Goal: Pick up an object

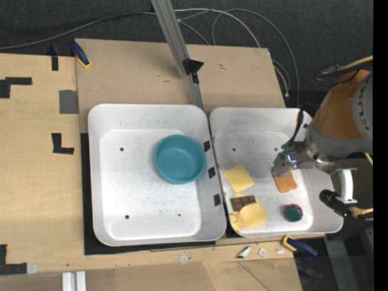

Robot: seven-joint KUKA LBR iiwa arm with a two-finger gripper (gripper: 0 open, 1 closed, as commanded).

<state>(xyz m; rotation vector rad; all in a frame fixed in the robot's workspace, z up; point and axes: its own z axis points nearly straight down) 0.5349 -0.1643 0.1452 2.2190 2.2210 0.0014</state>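
My gripper reaches into the right bin from the right, directly above an orange block that lies just below its tip. A yellow square block rests in the middle of that bin. At the bin's front lie a yellow rounded object with a small brown piece against it, and a small dark green and red object. A teal bowl sits in the left bin.
A grey metal pole slants down from the top to the bins' shared back edge. Cables loop over the bench behind the right bin. Small clips lie on the bench in front.
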